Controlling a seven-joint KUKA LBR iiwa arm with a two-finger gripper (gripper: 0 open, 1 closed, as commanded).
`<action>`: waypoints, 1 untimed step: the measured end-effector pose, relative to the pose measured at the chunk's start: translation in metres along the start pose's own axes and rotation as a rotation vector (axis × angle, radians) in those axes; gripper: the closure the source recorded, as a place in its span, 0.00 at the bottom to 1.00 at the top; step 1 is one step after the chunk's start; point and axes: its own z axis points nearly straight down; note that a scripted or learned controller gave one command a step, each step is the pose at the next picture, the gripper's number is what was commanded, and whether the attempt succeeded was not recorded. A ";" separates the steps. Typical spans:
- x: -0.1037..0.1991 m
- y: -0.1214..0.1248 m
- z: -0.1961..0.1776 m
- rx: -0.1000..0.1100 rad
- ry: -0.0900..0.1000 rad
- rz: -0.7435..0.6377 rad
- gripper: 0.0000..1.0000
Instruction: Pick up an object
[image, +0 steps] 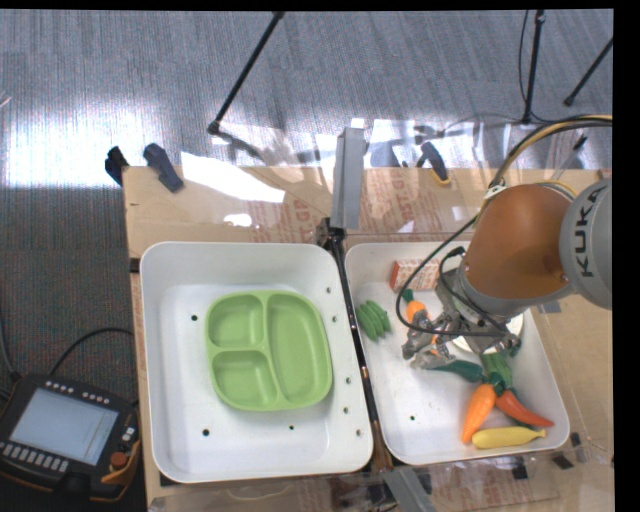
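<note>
The arm (520, 245) reached in from the right over the right bin (400, 440), its claw (432, 345) low among the toys there. I could not tell how the claw stood, nor whether anything sat in it. Just beside it lay a small orange piece (415, 311), and a green leafy toy (374, 319) rested near the bin's left wall. A wrapped snack (408, 274) lay toward the back. At the front right were a carrot (479, 412), a red pepper (522, 408) and a yellow toy (508, 437), close together. The left bin (170, 290) held a green divided plate (268, 350). Both bins sat on the worktop (220, 205).
</note>
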 end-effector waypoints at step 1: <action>-0.020 0.052 -0.094 0.003 -0.006 0.026 1.00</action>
